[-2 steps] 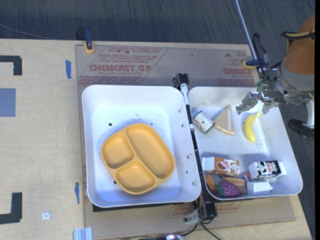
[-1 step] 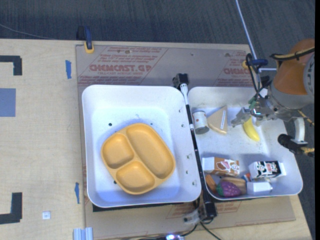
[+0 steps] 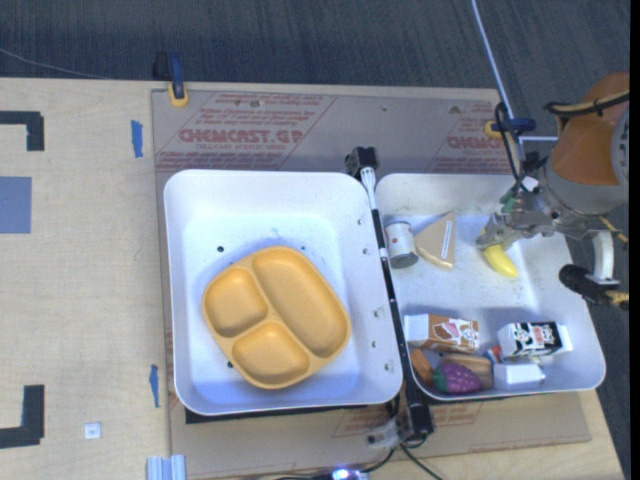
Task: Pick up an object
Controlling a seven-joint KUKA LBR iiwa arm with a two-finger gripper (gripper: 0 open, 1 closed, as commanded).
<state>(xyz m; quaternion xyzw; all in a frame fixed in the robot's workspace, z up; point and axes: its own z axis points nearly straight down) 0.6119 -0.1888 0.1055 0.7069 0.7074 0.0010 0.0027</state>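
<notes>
In the right bin (image 3: 560, 298), a small yellow banana (image 3: 501, 261) lies near the far right. My gripper (image 3: 508, 234) hangs just over the banana's upper end, coming in from the right under the orange-banded wrist. Whether it touches the banana cannot be made out. A pale cheese wedge (image 3: 438, 242) and a small silver can (image 3: 400, 243) lie to the banana's left. Along the bin's near side sit a black-and-white milk carton (image 3: 534, 338), a printed snack box (image 3: 452, 331), purple grapes (image 3: 460, 376) and an orange carrot-like piece (image 3: 424, 367).
The left bin (image 3: 200, 218) holds a yellow three-part plate (image 3: 276, 315). A black clamp (image 3: 360, 160) sits at the far end of the seam between the bins. A thin cable (image 3: 490, 43) runs up from the arm. Bare white floor lies mid-right bin.
</notes>
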